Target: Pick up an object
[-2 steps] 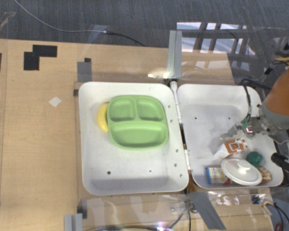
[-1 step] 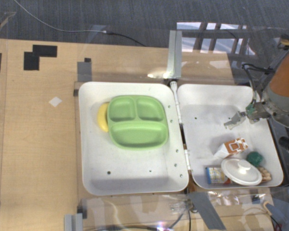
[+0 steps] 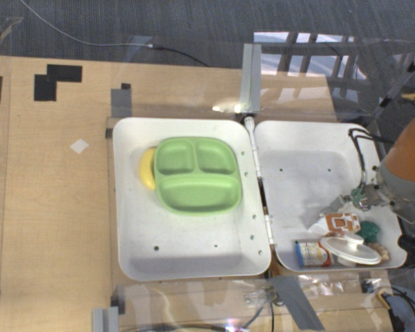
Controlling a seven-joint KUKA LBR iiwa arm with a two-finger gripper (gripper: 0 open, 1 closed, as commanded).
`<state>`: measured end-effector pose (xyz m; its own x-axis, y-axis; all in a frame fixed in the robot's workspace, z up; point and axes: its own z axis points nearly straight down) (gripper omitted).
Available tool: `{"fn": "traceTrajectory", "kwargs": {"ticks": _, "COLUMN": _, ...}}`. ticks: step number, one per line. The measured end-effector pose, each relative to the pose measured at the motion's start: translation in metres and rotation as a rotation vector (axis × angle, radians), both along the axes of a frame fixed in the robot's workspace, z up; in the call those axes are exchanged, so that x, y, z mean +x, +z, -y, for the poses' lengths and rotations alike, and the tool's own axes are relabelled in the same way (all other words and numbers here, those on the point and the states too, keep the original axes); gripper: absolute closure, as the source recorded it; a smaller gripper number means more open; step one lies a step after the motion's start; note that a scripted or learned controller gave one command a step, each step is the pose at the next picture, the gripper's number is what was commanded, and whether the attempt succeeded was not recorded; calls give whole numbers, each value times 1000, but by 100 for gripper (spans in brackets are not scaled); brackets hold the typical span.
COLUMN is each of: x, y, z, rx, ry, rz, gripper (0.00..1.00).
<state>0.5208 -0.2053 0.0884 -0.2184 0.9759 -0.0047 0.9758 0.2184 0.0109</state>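
From above, the left bin [image 3: 187,254] carries a smooth green three-compartment plastic tray [image 3: 196,173] in its upper half, overlapping a yellow banana-like piece [image 3: 146,169] at its left. In the right bin's [image 3: 297,178] lower right corner cluster a small can [image 3: 311,253], a white round lid [image 3: 351,249], an orange-white packet [image 3: 342,222] and a green ball [image 3: 369,230]. The gripper [image 3: 356,199] sits just above them; whether it is spread or pressed together I cannot tell.

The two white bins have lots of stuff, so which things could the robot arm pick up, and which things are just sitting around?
Could be picked up:
green divided plate
yellow object tucked under its left edge
small can
white lid
orange-and-white packet
dark green object

Just there:
left bin
right bin
black tape patches
cables
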Motion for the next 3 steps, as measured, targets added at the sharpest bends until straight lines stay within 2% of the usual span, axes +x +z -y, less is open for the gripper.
{"fn": "traceTrajectory", "kwargs": {"ticks": 1, "x": 34, "y": -1, "z": -35, "rx": 1, "ry": -12, "rz": -1, "gripper": 0}}
{"fn": "traceTrajectory", "kwargs": {"ticks": 2, "x": 72, "y": 55, "z": 0, "rx": 0, "ry": 58, "rz": -4, "gripper": 0}}
{"fn": "traceTrajectory", "kwargs": {"ticks": 3, "x": 3, "y": 8, "z": -6, "rx": 1, "ry": 15, "rz": -4, "gripper": 0}}
